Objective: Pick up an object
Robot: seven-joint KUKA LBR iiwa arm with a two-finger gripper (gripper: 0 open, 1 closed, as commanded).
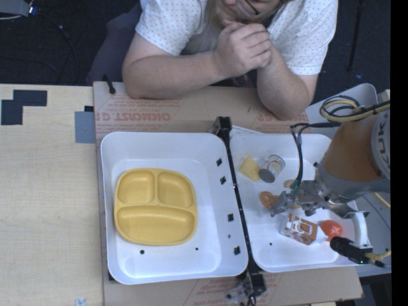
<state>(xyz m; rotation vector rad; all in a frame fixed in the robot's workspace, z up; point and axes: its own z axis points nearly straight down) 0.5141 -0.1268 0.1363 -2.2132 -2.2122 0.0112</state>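
Arm (360,158) cut off at right edge; its wrist covers part of the right bin (280,260) floor, and the gripper (294,199) fingers are too dark and tangled to read. Orange item (268,199) beside gripper partly hidden, kind unclear. Onlooker (236,30) at far side cropped by top edge.

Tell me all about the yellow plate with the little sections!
The yellow divided plate looks like smooth plastic, a rounded square with three compartments: two smaller ones at the far side and one wide one nearer the camera. Nothing lies in them. It lies flat, right way up, in the left white bin, toward that bin's left side. It touches just the bin floor; the gripper is over the other bin.
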